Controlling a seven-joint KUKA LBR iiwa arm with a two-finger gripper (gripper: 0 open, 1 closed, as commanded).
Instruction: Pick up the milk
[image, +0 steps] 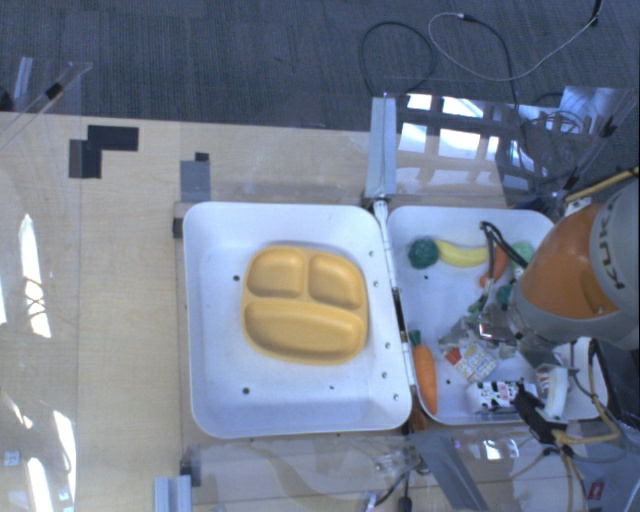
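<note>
A small white carton with red and blue print, which I take for the milk (474, 361), lies tilted in the front part of the right bin (440, 300). My gripper (487, 326) hangs over it at its far edge, below the arm's orange band (565, 270). The arm hides the fingertips, and I cannot tell whether they touch the carton.
The right bin also holds a green ball-like vegetable (423, 252), a banana (462, 254), a carrot (425, 378) by the left wall, an orange piece (497, 263) and a white-and-black item (496, 395) at the front. A yellow divided plate (305, 303) lies in the left bin (215, 330).
</note>
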